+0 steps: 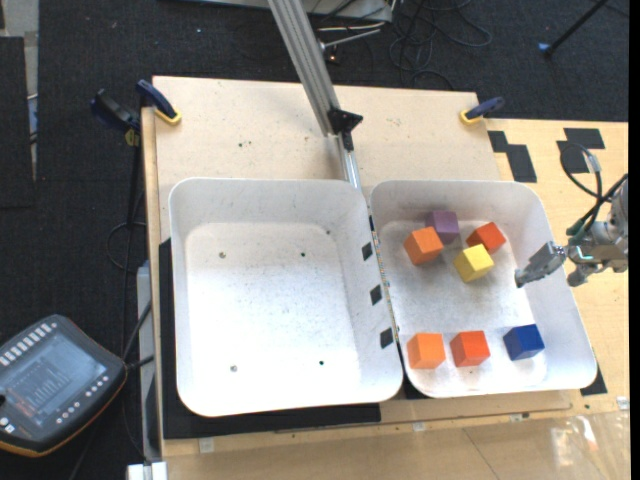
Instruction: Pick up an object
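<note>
step: approach, nothing held | gripper point(556, 266) at right bin's point(560, 233) right rim, finger state unclear | next: descend on yellow cube point(475, 262)

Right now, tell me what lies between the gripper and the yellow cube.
Bare white bin floor between gripper and yellow cube, per the camera view.
</note>
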You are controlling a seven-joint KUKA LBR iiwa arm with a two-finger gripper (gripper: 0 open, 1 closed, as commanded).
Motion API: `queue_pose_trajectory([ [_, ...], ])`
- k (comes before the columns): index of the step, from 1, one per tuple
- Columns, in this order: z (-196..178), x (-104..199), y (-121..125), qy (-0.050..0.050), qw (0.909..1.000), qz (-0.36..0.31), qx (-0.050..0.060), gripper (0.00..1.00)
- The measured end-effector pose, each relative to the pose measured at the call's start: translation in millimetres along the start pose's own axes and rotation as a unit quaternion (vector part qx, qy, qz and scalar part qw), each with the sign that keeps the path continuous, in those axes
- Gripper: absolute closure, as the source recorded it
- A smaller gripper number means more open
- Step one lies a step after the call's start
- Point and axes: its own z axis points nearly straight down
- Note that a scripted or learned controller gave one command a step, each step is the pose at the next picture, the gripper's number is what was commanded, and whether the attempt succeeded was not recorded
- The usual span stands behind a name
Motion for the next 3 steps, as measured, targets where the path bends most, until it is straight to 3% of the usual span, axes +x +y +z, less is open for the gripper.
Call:
queue_pose_trajectory([
  [1, -2, 0, 1, -0.001, 1.0, 0.0, -0.002, 0.0],
  [2, 48, -5, 9, 0.0, 1.0, 0.001, 0.0, 0.0],
  [3, 101, -7, -2, 0.0, 1.0, 0.001, 0.001, 0.0],
])
